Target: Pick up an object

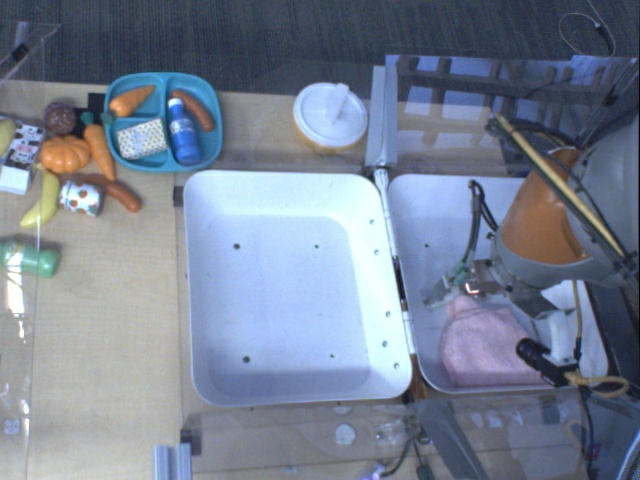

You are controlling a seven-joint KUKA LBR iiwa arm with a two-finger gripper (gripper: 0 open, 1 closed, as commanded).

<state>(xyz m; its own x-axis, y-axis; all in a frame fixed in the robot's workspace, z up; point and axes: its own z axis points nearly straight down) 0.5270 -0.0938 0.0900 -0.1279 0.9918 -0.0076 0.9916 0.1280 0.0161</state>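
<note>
You see the claw low in the right bin, right at the top edge of the pink cloth. You cannot tell if it is apart or together, or if it grips the cloth. The pink cloth lies in the near part of the right bin. The left bin sits just beside it on the worktop.
</note>
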